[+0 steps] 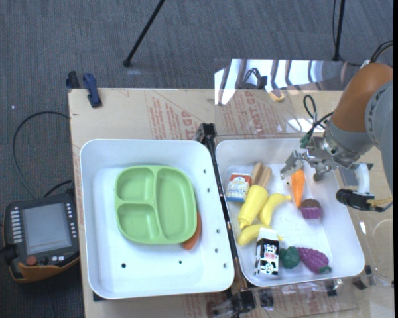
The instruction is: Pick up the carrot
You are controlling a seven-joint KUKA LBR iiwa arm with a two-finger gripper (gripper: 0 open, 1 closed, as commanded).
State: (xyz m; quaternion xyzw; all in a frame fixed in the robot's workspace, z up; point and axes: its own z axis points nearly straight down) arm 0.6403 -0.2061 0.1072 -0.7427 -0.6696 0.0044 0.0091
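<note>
The carrot lies in the right bin, in the upper middle part of its floor, with the broad end toward the far wall and the tip pointing toward the near side. The gripper is positioned directly at the broad end of the carrot. Its metal fingers are spread apart, one reaching left of the carrot top and the other on the right side, so the jaws stand open. The broad end of the carrot sits just below the gap between them; whether either finger touches it cannot be determined. The body of the carrot extends clear of the jaws toward the near side. A purple-topped cupcake-shaped toy lies just beside the carrot tip, on its right. A banana and a yellow bottle lie to the left of the carrot, near but apart from it. A milk carton, a green toy and a bunch of grapes occupy the near part of the same bin, well apart from the carrot. The left bin holds a green divided plate.
</note>
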